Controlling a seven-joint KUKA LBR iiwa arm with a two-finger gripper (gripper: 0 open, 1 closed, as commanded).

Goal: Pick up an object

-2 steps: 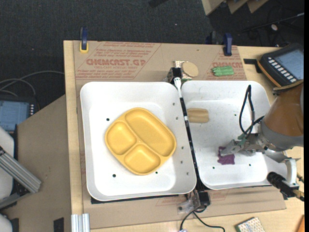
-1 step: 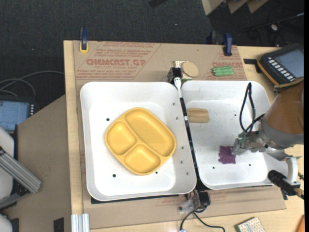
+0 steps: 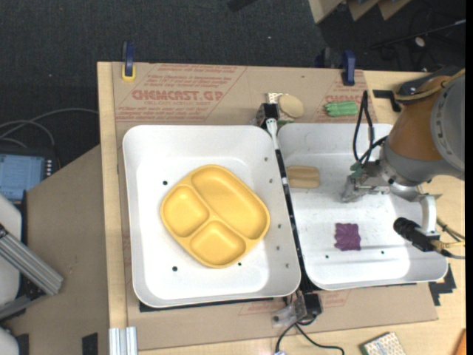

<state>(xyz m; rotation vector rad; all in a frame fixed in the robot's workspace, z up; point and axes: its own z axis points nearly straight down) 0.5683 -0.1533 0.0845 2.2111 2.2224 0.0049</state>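
The nearest candidate is the small tan block (image 3: 303,177), perhaps of wood or foam, lying flat in the right white bin (image 3: 325,268) close to its left wall. In the same bin, nearer to the front, lies a small purple crumpled piece (image 3: 346,236), well apart from the block. The pincer (image 3: 360,186) hangs low over the bin floor between these two things, a little to the right of the block; nothing is seen between its fingers, and if they are spread or pressed together I cannot tell — the view is too small and dark there.

What could go wrong, in my judgement: the pincer stands over bare floor, so closing here would catch nothing. The tan block is near the bin wall, and a finger coming down on that side may strike the wall or push the block away. The purple piece looks soft and flat, and fingers could slide over it.

The left white bin (image 3: 140,220) carries a yellow plastic plate with three compartments (image 3: 214,214), lying a little turned. Both bins rest on a pale counter (image 3: 111,161) with red printed letters, held by blue clamps (image 3: 129,61) at the back edge. A green thing (image 3: 341,109) and a round tan thing (image 3: 291,107) lie behind the bins. Around is dark carpet (image 3: 52,35) with cables.
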